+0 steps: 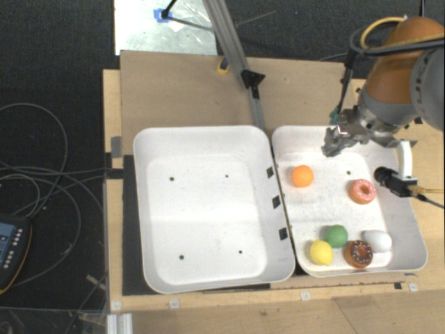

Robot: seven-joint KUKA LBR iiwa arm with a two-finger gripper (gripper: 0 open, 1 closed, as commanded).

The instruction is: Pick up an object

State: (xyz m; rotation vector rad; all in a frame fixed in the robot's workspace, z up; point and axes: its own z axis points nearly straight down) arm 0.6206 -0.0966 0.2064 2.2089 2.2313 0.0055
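The right bin holds several small items. An orange ball lies near its middle left. A pink frosted donut rests toward the right. Along the front sit a green ball, a yellow lemon, a chocolate donut and a white egg. My gripper hangs over the bin's far part, behind and to the right of the orange ball and apart from it. I see nothing between its dark fingers.
The left bin lies beside the right one, joined by black clips. A slanted metal pole stands behind the bins. Cables trail on the dark floor at left.
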